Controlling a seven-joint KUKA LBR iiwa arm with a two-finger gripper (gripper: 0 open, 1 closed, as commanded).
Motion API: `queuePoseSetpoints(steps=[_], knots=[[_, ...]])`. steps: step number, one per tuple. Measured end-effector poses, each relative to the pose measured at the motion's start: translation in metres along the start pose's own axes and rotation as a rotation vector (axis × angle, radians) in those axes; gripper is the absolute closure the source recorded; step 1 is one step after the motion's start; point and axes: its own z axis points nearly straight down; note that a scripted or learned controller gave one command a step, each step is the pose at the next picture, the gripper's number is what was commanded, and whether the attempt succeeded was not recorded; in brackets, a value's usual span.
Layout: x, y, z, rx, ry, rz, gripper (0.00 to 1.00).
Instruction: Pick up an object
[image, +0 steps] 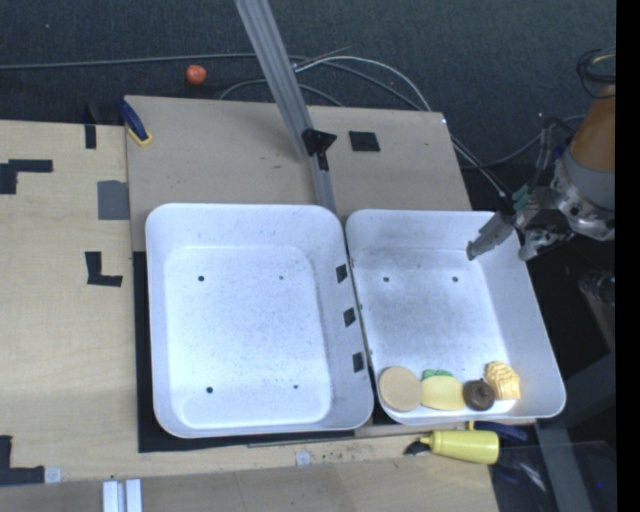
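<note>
Pincer (497, 236) hovers at the right bin's far rim, well apart from toys (448, 389).

Right bin (520, 300) floor lay open except near edge, where toy foods (445, 390) crowded together; slanted metal pole (290, 100) crossed above bench.

A single fixed camera looks down at a slant on the wooden bench (60, 300), far enough back to take in both shallow white plastic bins (250, 320) at frame centre.
</note>
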Motion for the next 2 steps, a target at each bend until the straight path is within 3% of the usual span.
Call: queuePoseSetpoints(steps=[1, 2], knots=[[0.000, 0.000, -0.010, 0.000, 0.000, -0.001, 1.00], [0.015, 0.003, 0.151, 0.009, 0.002, 0.000, 1.00]])
